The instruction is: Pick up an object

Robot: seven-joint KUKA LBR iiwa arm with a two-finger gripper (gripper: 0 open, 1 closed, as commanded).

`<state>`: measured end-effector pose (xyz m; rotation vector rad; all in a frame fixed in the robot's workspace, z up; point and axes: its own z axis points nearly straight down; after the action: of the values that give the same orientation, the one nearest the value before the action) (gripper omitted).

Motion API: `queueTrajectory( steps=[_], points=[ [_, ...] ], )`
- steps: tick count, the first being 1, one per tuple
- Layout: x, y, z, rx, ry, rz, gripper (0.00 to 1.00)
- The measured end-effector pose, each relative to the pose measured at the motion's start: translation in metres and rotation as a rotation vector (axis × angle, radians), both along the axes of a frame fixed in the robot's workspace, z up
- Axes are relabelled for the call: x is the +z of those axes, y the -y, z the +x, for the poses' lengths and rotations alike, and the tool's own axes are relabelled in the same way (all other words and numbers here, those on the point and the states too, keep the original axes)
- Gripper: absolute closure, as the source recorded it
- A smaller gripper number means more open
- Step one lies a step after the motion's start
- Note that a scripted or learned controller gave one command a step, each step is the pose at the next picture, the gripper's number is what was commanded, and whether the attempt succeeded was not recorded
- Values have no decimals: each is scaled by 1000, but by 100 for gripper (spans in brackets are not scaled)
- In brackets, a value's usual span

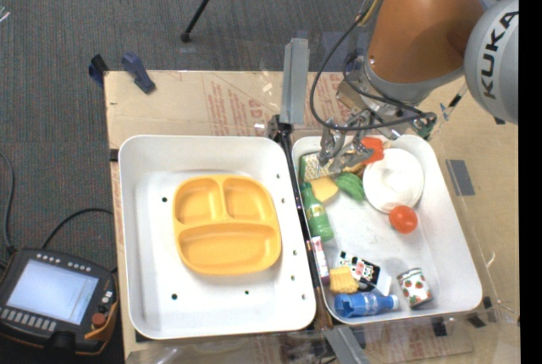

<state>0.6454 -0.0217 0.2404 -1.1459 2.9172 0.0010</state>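
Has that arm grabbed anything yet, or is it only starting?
Nothing looks lifted yet. The gripper is down over the back of the right bin, among the clutter beside the white bowl. Whether it has caught anything can't be told. Left: closing on one object and raising it. The yellow tray sits in the left bin.

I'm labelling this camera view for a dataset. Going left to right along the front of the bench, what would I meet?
Handheld control screen → yellow divided plate in the left bin → blue bottle → strawberry-print cup in the right bin.
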Motion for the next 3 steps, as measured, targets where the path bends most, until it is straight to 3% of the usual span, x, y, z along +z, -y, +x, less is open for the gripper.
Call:
queueTrajectory(
  steps=[1,2,3],
  points=[
    [28,6,-117,-127,-4,-1,100],
    [-2,6,-28,-59,-10,0,100],
    [10,-16,-7,103,-3,0,100]
  ],
)
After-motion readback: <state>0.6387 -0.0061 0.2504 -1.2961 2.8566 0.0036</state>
